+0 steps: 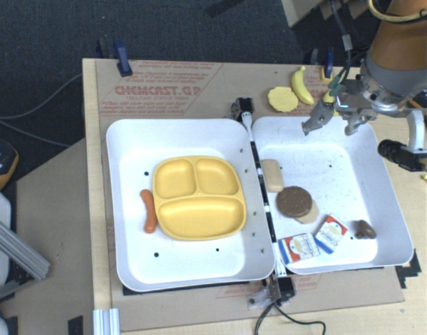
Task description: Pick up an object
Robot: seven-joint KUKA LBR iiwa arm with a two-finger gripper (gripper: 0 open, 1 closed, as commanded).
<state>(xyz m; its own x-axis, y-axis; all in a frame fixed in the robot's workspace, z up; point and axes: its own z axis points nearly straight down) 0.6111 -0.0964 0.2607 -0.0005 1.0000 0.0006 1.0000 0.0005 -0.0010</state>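
Hand (335, 122) hovers spread and empty over the right bin's (381, 187) far edge. Below sits a round brown cookie (295, 202), flat and dark.

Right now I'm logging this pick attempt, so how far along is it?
Nothing looks done yet. The end effector hangs open and holding nothing above the back rim of the right shallow white bin. The round brown cookie, beige block and small cartons lie unpicked, so descending, grasping and lifting remain.
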